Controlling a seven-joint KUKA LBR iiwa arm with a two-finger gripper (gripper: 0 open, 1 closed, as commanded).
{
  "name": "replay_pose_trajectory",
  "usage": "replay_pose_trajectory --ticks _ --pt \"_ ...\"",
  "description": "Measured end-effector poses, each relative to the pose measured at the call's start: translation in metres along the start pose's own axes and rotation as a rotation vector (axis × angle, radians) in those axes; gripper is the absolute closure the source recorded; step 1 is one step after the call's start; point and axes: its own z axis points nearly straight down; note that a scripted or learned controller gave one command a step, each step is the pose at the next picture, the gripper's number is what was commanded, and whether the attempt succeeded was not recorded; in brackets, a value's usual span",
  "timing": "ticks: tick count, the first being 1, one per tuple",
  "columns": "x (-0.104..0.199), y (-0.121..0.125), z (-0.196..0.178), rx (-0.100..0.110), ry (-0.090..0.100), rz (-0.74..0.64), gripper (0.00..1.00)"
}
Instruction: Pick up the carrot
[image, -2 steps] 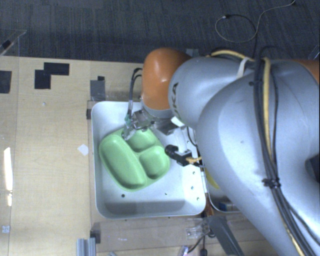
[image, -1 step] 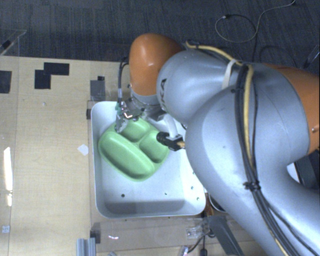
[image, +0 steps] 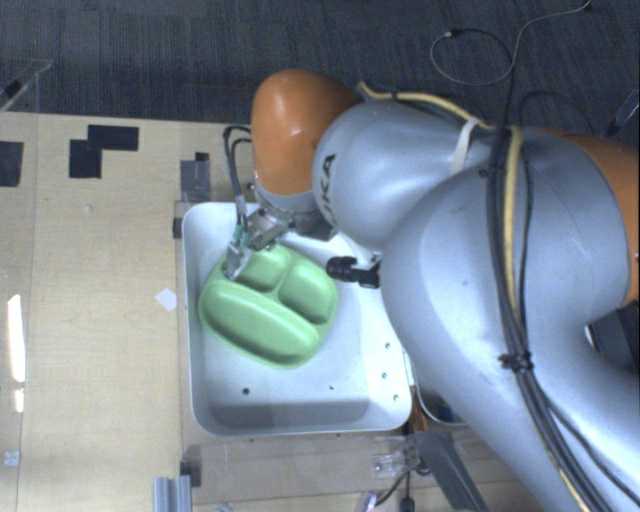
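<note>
Gripper (image: 238, 252) low in the white bin (image: 300, 405) at the upper edge of a green three-compartment tray (image: 268, 312), aperture indiscernible; carrot not discernible, so best located before descending, clear of the tray rim.

Up top, a dark grey carpeted floor (image: 200, 40) ran across the back, with thin black cables (image: 478, 50) looping over it at the right. Below it lay the pale wooden bench (image: 90, 330), covered by a clear sheet that caught a bright streak of light (image: 16, 340) at the left edge. Black block-shaped marks (image: 100, 148) sat on the bench near its far edge, and small metal brackets (image: 196, 178) stood just beside them.
</note>
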Motion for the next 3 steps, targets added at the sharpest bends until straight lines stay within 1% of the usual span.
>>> replay_pose_trajectory --ticks 1,2,3 --pt "-0.034 -0.079 -0.002 -0.057 -0.021 -0.054 0.00" --pt "0.074 -0.065 -0.002 -0.060 -0.022 -0.136 0.00" --pt "0.078 -0.140 -0.096 -0.059 -0.039 -0.445 0.00"
